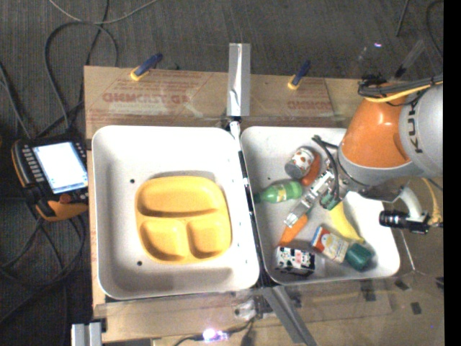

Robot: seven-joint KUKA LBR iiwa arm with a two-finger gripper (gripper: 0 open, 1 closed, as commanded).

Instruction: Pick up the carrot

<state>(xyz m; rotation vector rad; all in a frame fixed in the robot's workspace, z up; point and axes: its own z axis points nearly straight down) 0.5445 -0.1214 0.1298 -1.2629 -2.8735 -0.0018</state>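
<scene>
The grey-and-orange arm's two-finger gripper (317,197) hangs over the right white plastic bin (268,150); whether it is open or shut I cannot tell. The tapered orange carrot (295,225) lies just below it. A green bottle (282,192) sits beside it. The left white bin (108,193) holds a yellow compartment tray (184,217).

Orange carrot (294,227) in right bin (268,147)
</scene>
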